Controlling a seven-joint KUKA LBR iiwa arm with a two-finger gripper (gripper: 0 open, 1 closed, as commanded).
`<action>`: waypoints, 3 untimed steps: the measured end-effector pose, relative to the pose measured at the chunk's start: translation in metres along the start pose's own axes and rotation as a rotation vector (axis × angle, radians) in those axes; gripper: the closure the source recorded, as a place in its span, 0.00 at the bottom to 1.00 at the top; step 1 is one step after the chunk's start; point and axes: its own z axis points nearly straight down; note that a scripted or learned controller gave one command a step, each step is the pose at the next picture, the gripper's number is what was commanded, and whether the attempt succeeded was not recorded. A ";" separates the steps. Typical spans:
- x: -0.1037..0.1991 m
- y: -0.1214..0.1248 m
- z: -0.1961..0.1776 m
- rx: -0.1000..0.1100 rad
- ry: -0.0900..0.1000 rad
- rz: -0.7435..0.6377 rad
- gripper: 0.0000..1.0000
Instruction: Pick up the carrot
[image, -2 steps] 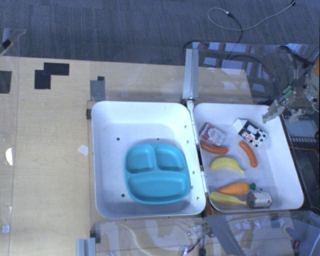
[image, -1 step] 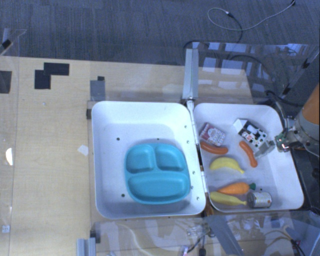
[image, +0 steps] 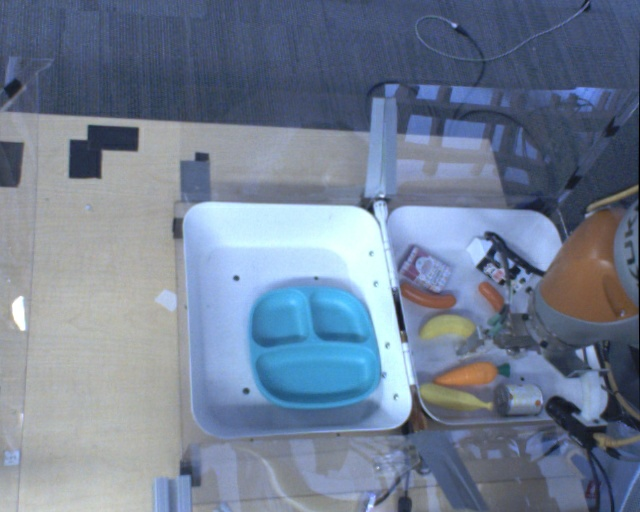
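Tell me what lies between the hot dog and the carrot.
In the camera view, a yellow lemon-shaped piece lies between the hot dog and the carrot.

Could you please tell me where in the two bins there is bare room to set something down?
Left bin: bare floor along its far wall and down its left side, around the blue tray. Right bin: a bare strip by the far wall; nearer, the carrot, bananas, sausage and tool crowd it.

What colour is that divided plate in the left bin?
The divided plate is light blue, plain, seen clearly in the camera view.
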 end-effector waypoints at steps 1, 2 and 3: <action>0.000 0.004 -0.012 -0.009 -0.001 -0.002 1.00; 0.061 0.059 -0.096 0.006 0.002 -0.082 1.00; 0.061 0.059 -0.096 0.006 0.002 -0.082 0.00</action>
